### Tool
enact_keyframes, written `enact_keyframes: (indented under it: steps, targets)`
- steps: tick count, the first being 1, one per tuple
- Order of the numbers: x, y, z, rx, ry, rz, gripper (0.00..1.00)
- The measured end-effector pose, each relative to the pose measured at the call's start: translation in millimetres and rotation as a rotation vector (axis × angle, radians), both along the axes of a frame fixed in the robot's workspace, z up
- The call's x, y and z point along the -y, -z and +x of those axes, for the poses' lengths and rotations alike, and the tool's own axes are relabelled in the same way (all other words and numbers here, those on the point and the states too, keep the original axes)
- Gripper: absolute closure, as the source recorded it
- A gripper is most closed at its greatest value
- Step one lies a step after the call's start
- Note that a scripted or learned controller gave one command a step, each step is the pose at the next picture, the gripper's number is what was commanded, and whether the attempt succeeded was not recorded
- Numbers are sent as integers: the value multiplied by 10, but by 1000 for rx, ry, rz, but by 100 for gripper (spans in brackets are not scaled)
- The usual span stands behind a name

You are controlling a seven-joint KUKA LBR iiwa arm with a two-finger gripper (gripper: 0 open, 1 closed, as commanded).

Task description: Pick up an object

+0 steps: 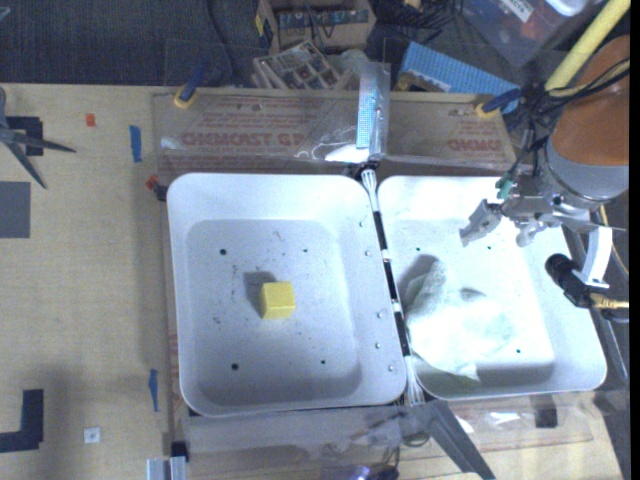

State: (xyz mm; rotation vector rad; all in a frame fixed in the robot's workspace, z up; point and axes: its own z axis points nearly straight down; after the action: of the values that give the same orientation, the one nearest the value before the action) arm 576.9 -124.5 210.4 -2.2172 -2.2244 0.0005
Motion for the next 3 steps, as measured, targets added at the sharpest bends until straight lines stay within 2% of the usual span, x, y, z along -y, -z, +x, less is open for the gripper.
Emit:
enact_keyframes:
  steps: [1, 2, 3]
  targets:
    - [-664, 265, -983, -4, 255, 1, 0]
    - [-536, -161, -971, 3, 191, -1, 0]
    - [-511, -260, -964, 6, 197, -2, 100]
